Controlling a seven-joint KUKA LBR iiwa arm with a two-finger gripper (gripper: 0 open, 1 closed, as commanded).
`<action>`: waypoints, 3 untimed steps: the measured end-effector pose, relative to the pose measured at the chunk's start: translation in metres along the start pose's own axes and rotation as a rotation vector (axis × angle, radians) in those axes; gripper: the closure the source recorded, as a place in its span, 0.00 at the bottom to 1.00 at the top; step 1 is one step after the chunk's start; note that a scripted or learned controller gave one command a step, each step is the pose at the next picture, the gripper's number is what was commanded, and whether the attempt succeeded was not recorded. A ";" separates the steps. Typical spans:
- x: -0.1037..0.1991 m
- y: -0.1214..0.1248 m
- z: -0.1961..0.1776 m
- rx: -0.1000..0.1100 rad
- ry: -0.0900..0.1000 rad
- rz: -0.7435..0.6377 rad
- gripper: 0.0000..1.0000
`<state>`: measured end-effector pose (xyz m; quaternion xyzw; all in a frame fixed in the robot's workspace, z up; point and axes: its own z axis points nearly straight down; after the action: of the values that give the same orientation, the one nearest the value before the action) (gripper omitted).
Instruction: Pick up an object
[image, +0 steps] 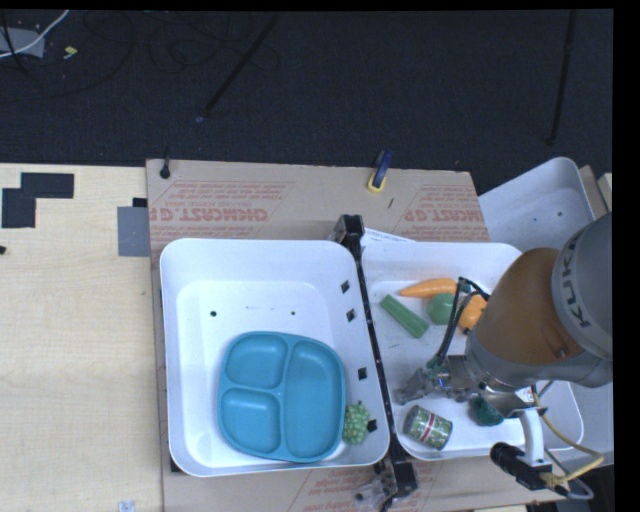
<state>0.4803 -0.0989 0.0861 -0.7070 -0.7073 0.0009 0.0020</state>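
Fingers parted, empty, just above can.

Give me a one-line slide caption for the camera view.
KUKA arm's hand low in the right bin above a small can; blue divided tray in the left bin.

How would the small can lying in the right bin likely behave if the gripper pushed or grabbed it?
The can lies on its side, so a nudge would probably roll it. Its round wall looks smooth, so fingers could slip unless they close across its width. It sits close to the right bin's front wall, which may stop a roll but crowd the gripper.
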 end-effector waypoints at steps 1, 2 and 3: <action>-0.002 0.000 -0.012 -0.001 0.000 0.008 1.00; 0.000 -0.004 -0.072 -0.006 -0.001 0.001 1.00; -0.008 -0.010 -0.127 -0.006 -0.002 0.001 1.00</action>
<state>0.4707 -0.1073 0.2130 -0.7072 -0.7070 -0.0007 -0.0010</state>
